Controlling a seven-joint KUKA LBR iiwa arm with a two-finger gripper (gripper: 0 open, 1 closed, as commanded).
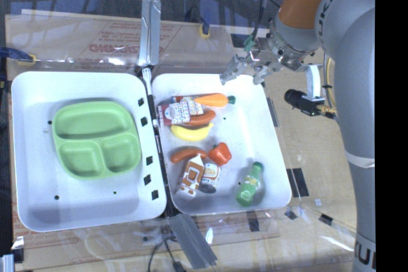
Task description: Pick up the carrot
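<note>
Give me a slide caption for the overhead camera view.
Tool above the right bin's far edge, carrot lying just below it among toy foods; green plate in the left bin.

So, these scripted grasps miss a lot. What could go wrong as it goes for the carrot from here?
1. The carrot lies against the ketchup bottle and a sausage, so the gripper might nudge or grab a neighbour instead.
2. The carrot sits near the right bin's back wall, and the gripper hovers above that rim; a slanted descent could clip the wall.
</note>
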